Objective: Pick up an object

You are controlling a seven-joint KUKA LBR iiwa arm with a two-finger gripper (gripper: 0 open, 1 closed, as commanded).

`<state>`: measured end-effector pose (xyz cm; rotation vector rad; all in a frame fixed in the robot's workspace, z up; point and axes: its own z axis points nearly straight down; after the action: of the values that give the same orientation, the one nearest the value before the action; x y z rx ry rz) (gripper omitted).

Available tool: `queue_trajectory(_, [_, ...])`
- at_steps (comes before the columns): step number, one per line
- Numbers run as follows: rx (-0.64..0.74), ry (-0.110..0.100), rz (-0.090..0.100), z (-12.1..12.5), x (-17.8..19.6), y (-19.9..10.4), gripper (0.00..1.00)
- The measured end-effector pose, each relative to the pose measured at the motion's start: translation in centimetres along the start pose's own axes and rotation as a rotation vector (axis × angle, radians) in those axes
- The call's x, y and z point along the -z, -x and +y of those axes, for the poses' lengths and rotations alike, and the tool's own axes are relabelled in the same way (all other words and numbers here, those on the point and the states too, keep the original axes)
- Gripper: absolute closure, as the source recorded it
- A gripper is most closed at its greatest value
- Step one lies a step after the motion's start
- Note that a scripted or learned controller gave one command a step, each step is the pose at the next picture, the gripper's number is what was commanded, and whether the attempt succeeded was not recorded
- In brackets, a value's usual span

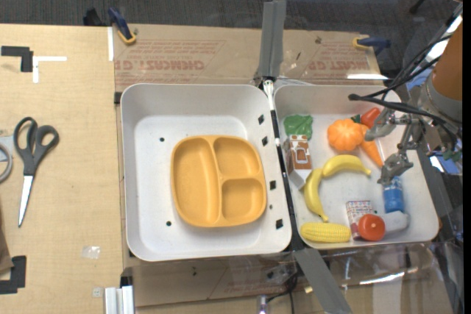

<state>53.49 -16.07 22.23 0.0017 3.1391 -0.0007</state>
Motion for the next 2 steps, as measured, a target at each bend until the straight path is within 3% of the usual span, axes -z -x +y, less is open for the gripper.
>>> queue_trajectory(1, [-0.091,-0.001,-0.003,-6.0,-7.1,6.5,0.0])
queue_trajectory(2, [-0.105,-0.002,-0.008,-6.0,-12.6,7.7,0.0])
